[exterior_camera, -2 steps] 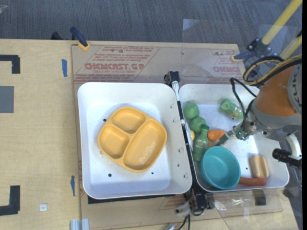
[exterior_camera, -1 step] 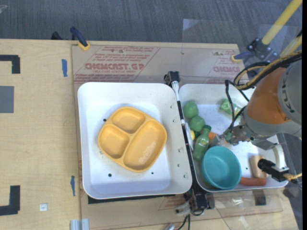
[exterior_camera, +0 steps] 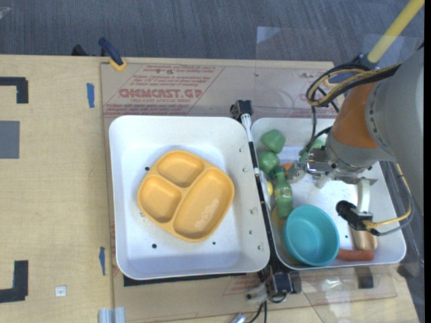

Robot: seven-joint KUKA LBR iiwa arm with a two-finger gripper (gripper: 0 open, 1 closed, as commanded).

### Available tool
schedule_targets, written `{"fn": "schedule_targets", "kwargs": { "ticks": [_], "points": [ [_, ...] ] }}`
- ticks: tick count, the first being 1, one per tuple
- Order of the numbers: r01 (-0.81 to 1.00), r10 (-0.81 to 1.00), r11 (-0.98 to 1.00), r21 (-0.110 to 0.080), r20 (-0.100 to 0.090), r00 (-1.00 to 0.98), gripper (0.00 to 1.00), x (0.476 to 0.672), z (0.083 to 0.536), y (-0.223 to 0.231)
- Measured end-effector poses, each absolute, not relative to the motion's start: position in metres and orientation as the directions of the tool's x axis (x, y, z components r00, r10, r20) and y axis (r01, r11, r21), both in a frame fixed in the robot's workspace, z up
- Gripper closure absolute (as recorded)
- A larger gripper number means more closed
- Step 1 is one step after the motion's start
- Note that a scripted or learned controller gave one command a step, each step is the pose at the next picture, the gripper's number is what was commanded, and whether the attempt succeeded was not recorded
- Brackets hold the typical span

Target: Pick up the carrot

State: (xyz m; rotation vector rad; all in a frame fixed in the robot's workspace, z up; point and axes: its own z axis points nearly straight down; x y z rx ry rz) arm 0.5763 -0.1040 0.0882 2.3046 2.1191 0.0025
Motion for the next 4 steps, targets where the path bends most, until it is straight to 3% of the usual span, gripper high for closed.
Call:
{"fn": "schedule_targets", "kwargs": {
  "ticks": [1, 2, 3, 4],
  "points": [
    [1.000, 1.000, -0.013, 0.005, -0.007, 0.013, 0.00, 0.625, 0.087, -0.185],
    [0.817, 0.817, -0.577, -0.010, -0.009, 0.577, 0.00, 0.649, 0.116, -0.128],
    [0.670, 0.670, -0.742, -0.002, -0.005, 0.742, 0.00, 0.632, 0.091, -0.103],
    [0.463, 0.463, -0.886, 0.004, 0.002, 0.886, 0.00, 0.629, 0.088, -0.101]
  ]
}}
